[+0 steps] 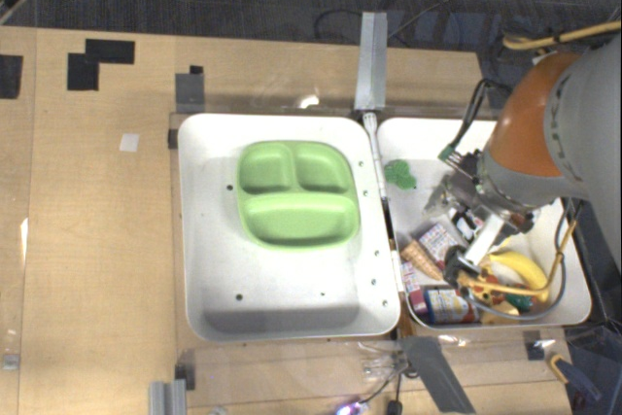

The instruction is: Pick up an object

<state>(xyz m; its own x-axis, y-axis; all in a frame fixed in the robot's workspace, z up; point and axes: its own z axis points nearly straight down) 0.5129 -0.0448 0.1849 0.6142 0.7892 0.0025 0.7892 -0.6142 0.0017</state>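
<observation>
My gripper (449, 207) hangs low over the middle of the right bin (581, 301), reaching in from the right under the grey wrist with its orange band. Just below it lie a colourful packet (436, 236) and a brown ice-cream cone (419, 256). A yellow banana (517, 268) rests toward the bin's front right, with orange and red pieces (489, 293) beside it. A can (443, 305) lies on its side at the front edge. A small green leafy piece (399, 174) sits at the bin's back left, apart from the gripper. Nothing is seen held.
The left bin (209, 296) holds a green divided plate (296, 191) near its middle. A metal bar (371, 63) stands behind the wall between the two bins. The arm's body covers the right bin's back right part.
</observation>
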